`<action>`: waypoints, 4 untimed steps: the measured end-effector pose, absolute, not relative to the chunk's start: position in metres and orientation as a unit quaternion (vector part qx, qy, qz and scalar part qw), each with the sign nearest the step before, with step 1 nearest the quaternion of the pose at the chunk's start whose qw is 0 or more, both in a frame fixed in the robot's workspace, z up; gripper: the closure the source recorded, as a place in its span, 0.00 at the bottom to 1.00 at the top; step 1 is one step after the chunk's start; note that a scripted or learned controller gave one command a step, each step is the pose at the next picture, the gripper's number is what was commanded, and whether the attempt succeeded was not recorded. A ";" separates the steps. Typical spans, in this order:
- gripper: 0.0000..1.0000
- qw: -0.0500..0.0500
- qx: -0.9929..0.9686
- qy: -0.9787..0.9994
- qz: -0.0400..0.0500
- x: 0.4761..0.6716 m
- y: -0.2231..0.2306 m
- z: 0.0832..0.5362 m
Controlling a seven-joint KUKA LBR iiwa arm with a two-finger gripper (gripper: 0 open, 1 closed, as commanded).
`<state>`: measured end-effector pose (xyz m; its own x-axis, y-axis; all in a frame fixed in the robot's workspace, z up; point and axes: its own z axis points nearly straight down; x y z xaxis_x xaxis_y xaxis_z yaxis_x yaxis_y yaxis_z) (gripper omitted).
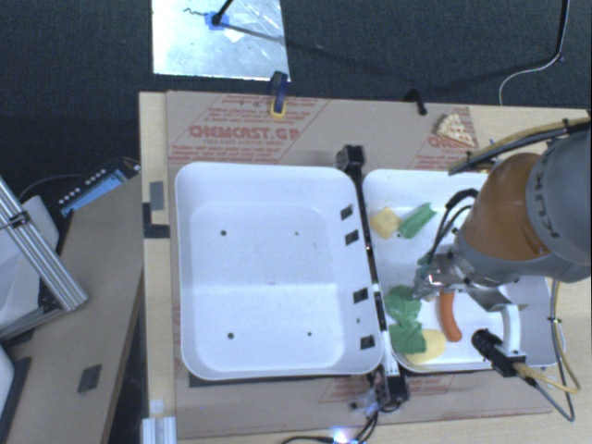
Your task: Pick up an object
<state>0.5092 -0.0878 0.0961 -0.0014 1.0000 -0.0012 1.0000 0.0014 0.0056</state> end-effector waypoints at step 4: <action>1.00 0.003 0.702 0.712 0.002 0.613 0.031 0.244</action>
<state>0.6134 0.0314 0.2444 -0.0144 0.9999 -0.0006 0.9999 0.0144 0.0070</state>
